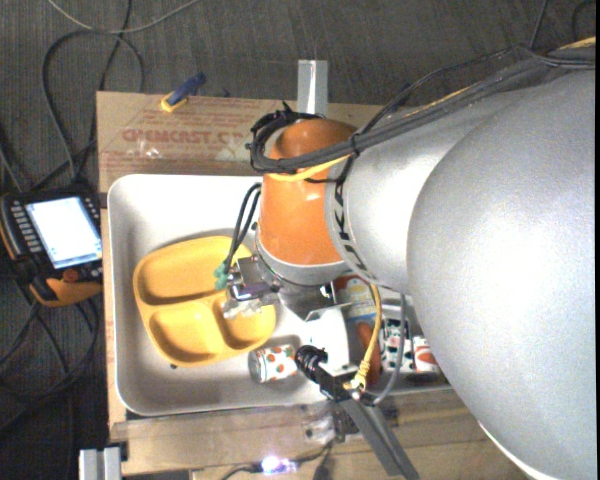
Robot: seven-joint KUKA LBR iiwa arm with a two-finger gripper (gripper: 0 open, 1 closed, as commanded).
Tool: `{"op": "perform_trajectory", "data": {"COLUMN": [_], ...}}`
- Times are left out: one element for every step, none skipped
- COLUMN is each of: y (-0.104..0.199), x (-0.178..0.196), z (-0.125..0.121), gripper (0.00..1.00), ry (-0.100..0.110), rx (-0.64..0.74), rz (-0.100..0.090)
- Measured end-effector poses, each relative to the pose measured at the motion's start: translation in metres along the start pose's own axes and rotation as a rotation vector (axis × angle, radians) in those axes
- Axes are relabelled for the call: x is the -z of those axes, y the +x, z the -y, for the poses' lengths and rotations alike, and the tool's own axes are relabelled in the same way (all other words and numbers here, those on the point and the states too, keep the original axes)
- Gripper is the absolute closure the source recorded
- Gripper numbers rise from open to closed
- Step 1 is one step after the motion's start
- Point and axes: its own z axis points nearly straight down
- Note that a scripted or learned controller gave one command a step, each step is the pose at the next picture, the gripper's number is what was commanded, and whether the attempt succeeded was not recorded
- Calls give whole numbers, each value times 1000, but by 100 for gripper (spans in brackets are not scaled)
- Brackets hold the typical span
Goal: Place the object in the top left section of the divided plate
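Observation:
A yellow divided plate (185, 293) lies in the left white bin (130, 218), and its sections that show hold nothing. A small white can with red spots (271, 364) lies on its side on the bin floor, just off the plate's lower right rim. The arm's orange band (298, 203) and grey wrist hang over the plate's right edge and hide that part of it. My gripper (245, 296) is below the wrist at the plate's right side, a little above the can, largely covered by the wrist.
The big grey arm body (490, 268) covers the right bin; a few colourful packets (400, 350) peek out beneath it. A pendant with a lit screen (55, 233) lies left of the bench. A cardboard sheet (180, 128) lies behind the bins.

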Motion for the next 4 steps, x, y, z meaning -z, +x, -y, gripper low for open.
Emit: {"op": "perform_trajectory", "data": {"y": [-55, -102, -163, -221], "x": [31, 141, 225, 237], "z": [-76, -151, -162, -102], "gripper": [100, 100, 100, 100], "ry": [-1, -4, -4, -4], "rx": [-159, -49, -96, -120], "rz": [2, 1, 1, 0]}}
